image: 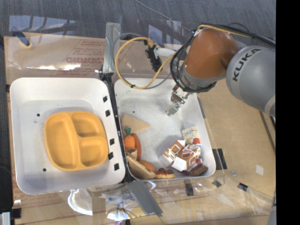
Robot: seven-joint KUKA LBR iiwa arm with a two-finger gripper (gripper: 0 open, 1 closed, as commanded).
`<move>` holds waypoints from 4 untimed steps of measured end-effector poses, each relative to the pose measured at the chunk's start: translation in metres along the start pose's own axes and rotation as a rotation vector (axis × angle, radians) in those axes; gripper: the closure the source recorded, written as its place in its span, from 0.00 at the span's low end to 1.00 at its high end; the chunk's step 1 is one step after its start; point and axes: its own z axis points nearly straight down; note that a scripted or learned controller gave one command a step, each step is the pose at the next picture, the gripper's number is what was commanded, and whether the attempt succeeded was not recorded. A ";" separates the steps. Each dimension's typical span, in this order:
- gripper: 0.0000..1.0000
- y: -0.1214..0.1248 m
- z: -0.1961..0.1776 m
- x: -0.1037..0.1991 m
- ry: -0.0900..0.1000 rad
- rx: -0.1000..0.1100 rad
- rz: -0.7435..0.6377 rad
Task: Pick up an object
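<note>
My gripper [174, 105] hangs over the upper middle of the right bin [154, 90], below the orange wrist band. Its fingers point down and left, with nothing visible between them. Toy food lies along the bin's lower part: a tan wedge [135, 123], an orange carrot [131, 141], a hot dog in a bun [140, 167], and a cluster of small boxes and packets [183, 154] at the lower right. The gripper stands apart from all of them, above bare bin floor.
The left bin [28, 93] holds a yellow divided plate [75, 139]. A yellow cable [129, 62] loops over the right bin's top edge. A black divider with clips [115, 130] runs between the bins.
</note>
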 end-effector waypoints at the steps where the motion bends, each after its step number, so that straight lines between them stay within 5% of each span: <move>1: 1.00 0.009 0.001 -0.016 -0.002 -0.001 -0.229; 2: 1.00 0.002 0.000 -0.015 0.000 0.002 -0.517; 3: 1.00 -0.038 -0.132 -0.032 0.014 0.006 -0.526; 4: 1.00 -0.093 -0.170 -0.085 0.000 0.002 -0.400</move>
